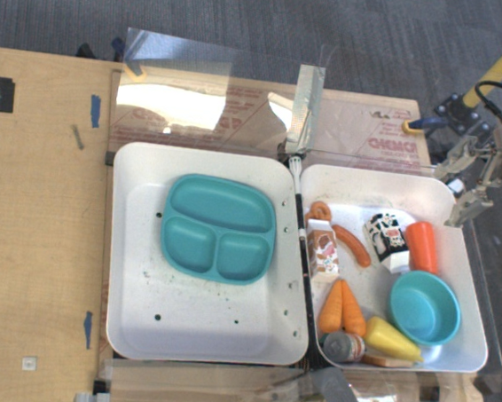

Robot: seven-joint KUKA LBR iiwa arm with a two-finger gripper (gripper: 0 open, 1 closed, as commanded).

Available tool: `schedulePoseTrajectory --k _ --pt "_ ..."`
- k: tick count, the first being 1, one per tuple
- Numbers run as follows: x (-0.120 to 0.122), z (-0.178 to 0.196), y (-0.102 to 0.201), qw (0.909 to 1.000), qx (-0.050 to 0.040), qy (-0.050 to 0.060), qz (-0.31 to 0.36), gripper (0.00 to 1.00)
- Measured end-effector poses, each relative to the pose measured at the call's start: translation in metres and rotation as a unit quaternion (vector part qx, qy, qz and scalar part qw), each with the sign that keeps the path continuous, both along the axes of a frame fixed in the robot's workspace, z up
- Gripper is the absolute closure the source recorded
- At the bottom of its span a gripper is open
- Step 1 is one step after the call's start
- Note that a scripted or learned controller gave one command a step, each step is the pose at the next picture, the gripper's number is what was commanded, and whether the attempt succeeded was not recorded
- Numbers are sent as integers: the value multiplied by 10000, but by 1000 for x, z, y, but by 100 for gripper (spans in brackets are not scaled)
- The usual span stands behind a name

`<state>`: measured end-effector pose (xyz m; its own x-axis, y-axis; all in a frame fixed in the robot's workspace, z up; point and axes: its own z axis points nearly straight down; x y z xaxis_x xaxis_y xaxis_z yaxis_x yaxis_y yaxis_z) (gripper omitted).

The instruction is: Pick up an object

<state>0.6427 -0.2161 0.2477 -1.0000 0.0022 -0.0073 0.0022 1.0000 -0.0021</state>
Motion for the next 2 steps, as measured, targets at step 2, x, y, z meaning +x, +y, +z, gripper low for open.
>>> schedulePoseTrajectory --k 2 --pt "-13 -161 67 10000 10 -9 67 0"
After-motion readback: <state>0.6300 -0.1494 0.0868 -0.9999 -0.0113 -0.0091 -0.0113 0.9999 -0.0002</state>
